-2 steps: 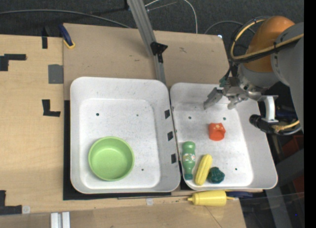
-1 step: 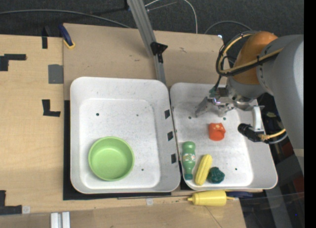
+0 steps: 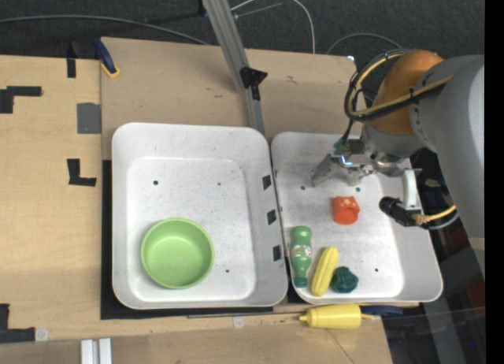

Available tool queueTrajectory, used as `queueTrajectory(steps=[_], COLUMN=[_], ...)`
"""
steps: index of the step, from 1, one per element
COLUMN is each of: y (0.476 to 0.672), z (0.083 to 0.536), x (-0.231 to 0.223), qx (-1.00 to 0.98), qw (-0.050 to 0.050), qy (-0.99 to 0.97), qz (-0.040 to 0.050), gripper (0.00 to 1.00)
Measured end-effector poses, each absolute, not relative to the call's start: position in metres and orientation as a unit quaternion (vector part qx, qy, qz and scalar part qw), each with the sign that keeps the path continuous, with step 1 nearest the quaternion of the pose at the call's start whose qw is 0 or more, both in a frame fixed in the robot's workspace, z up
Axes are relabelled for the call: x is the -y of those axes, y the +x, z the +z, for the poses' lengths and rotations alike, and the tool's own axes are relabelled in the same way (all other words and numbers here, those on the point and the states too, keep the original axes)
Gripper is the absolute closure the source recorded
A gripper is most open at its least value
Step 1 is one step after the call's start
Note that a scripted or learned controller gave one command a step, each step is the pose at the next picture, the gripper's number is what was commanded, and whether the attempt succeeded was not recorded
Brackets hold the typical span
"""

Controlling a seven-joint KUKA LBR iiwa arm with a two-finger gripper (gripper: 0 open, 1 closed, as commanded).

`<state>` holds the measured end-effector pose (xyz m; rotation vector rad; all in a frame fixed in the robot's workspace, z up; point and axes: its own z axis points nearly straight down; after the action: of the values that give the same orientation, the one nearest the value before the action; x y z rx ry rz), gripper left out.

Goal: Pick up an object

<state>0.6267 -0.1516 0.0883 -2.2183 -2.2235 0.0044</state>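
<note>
Orange block (image 3: 346, 209) sits mid right bin (image 3: 409, 280), just near of the gripper (image 3: 340, 171), whose fingers spread apart, holding nothing; descending off-centre could knock it aside and close on air

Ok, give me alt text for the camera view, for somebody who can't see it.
A grey robot arm's gripper hangs over the right white bin, above an orange-red object; a green bottle, yellow object and dark green object lie near its front edge. The left bin holds a green bowl.
</note>
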Motion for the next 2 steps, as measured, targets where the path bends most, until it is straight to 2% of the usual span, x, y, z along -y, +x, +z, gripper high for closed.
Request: queueTrajectory(steps=[1,2], y=[0.627,0.634], z=[0.098,0.159], x=[0.151,0.149], qx=[0.708,0.708], qw=[0.001,-0.002], qy=[-0.706,-0.706], qz=[0.0015,-0.0013], gripper=[1.00,1.00])
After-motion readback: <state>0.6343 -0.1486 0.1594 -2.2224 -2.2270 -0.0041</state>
